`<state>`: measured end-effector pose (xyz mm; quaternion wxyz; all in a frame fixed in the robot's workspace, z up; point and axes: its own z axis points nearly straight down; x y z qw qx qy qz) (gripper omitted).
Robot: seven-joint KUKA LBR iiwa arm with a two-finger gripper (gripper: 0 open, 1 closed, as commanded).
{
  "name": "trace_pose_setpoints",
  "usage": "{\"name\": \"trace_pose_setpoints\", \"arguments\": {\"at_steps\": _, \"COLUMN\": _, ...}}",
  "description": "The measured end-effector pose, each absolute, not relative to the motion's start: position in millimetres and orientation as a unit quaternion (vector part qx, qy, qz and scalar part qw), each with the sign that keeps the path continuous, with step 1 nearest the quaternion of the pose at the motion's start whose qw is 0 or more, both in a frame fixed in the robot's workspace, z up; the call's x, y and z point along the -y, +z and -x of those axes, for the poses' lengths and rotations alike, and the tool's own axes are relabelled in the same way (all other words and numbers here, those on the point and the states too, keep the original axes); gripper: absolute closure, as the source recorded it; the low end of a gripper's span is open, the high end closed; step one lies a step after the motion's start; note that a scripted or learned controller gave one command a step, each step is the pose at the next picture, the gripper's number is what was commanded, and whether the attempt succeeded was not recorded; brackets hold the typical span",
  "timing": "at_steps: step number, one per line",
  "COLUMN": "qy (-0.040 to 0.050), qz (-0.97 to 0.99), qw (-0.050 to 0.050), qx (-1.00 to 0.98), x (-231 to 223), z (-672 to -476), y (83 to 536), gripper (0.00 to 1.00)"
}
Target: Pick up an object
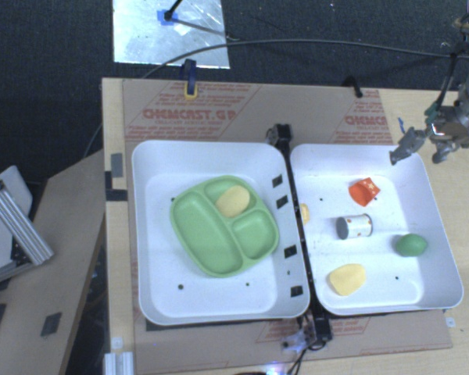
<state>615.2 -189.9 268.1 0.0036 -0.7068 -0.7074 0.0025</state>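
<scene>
The right bin (434, 201) holds an orange-red wedge (364, 191), a small grey and white can (353, 226) lying on its side, a green ball (411, 245) and a pale yellow lump (347, 279). My gripper (422, 148) hangs above the bin's far right corner, open, with one finger (406, 145) over the bin rim and nothing between the fingers. It is well up and to the right of the wedge. In the left bin a green divided plate (219, 233) carries a yellow piece (234, 201) in its upper compartment.
The left bin (160, 209) and right bin sit side by side on a cardboard sheet (219, 112). A blue clamp (189, 76) stands at the sheet's far edge. A foil square (168, 22) lies beyond. A metal rail (12, 213) juts in at the left.
</scene>
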Motion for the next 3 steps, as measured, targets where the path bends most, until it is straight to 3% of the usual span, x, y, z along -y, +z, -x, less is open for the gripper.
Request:
{"name": "trace_pose_setpoints", "arguments": {"at_steps": 1, "qy": -0.0005, "qz": 0.706, "qw": -0.001, "qx": 0.708, "x": 189, "z": -617.3, "y": 275, "gripper": 0.00}}
{"name": "trace_pose_setpoints", "arguments": {"at_steps": 3, "qy": 0.0010, "qz": 0.706, "qw": 0.001, "qx": 0.708, "x": 184, "z": -617.3, "y": 171, "gripper": 0.00}}
